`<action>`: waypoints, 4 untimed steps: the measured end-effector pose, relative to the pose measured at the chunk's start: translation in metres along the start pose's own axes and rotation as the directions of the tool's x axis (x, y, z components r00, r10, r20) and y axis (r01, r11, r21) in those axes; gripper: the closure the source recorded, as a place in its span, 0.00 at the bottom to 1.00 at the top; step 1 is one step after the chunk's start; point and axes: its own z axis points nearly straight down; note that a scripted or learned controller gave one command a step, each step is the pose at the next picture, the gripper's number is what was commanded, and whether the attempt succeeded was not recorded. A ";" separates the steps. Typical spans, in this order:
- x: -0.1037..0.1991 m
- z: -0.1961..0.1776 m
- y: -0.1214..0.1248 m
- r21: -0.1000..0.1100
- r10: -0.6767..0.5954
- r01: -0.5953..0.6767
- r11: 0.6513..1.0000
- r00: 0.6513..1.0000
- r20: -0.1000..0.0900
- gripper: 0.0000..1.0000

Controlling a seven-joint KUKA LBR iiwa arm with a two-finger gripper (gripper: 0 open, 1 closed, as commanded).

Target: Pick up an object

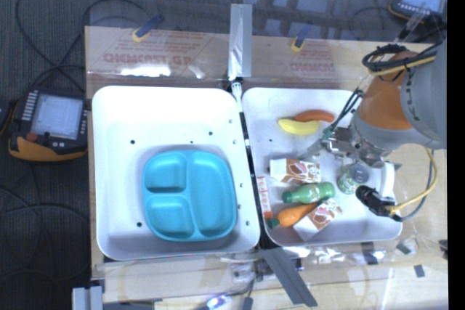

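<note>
Cardboard-topped bench, two shallow white plastic bins; the right bin (251,156) holds a small green plastic bottle (309,193) beside an orange toy carrot (296,215). Two-finger gripper (354,169) hangs just right of it (can't tell its opening). I'd centre over the bottle, then drop straight.

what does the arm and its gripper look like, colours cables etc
The arm is grey with a broad orange band above the wrist. Black cables loop over its top, and a yellow cable trails from a black connector near the wrist. The gripper end is a cluster of silvery metal and white parts.
</note>
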 end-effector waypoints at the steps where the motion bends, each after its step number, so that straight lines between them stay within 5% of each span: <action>1: 0.012 -0.048 -0.037 0.011 -0.011 0.011 1.000 1.000 -0.004 0.00; 2: -0.010 -0.084 0.067 0.009 0.075 -0.075 0.997 0.997 0.003 0.00; 3: -0.034 -0.093 0.065 0.009 -0.098 0.098 0.995 0.995 0.003 0.00; 4: 0.023 -0.077 0.106 0.009 -0.218 0.218 0.976 0.976 0.001 0.00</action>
